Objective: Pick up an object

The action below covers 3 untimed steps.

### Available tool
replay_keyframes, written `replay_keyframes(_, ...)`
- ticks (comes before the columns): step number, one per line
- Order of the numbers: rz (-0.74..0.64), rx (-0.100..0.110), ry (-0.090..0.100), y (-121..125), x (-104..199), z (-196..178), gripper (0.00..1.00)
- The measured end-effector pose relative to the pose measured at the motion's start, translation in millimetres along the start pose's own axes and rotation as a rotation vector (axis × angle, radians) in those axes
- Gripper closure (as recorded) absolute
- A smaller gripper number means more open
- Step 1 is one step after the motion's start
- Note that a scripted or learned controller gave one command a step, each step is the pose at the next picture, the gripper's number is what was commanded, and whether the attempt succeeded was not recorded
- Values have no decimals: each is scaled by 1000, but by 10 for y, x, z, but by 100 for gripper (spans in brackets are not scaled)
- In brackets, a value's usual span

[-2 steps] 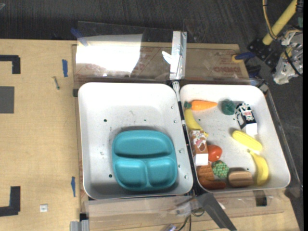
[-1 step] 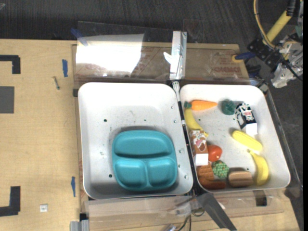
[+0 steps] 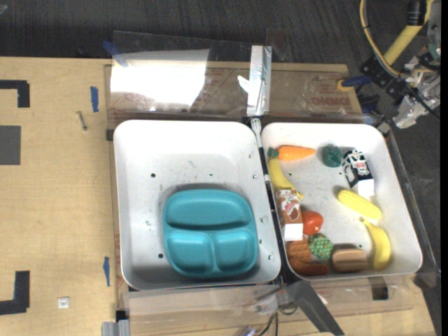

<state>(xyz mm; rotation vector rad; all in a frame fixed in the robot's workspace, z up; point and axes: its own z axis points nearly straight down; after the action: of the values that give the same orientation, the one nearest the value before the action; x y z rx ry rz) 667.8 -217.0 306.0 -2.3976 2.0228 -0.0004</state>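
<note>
The gripper [image 3: 413, 107] hangs at the far right, outside the right bin [image 3: 399, 187]; I cannot tell its state. In that bin lie a carrot [image 3: 297, 153], corn [image 3: 359, 206], a banana [image 3: 380, 246] and a tomato [image 3: 312, 222]. A teal tray [image 3: 208, 233] fills the left bin [image 3: 140, 159].

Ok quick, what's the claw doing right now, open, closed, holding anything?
Claw: cannot be told; it sits past the right bin's far corner, above the bench.
</note>
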Motion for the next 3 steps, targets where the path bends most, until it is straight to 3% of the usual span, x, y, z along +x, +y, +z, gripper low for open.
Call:
replay_keyframes(2,-214,1,1,-6,-19,-25,100)
replay_keyframes(3,-328,5,3,-20,-77,-213,100)
